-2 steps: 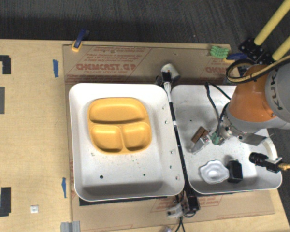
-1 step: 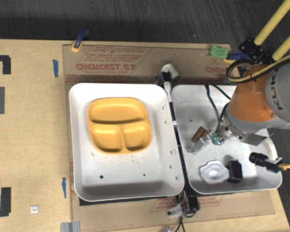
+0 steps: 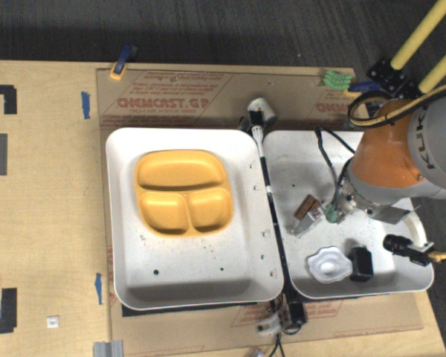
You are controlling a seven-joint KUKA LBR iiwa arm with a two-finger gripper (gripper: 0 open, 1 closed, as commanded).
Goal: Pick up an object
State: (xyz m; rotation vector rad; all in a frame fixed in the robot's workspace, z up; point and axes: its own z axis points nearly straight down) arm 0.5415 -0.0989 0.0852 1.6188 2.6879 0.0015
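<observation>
Nothing's picked up yet: gripper (image 3: pixel 310 216) hovers mid right white bin (image 3: pixel 305 162), can't tell its state; clear plastic cup (image 3: pixel 328 265) untouched near the front edge.

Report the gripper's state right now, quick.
Gripper: low in the right bin, fingers around a small brown object; whether it is gripped cannot be told.

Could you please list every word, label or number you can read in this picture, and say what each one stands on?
"CHEMCAST GP", in red, on the brown sheet behind the left bin.
Smaller red lines above and below that word: too blurred to read.
Red print on the same sheet behind the right bin, near the green clip: partly hidden, unreadable.
"KU", black letters cut off at the picture's edge, on the arm.
</observation>
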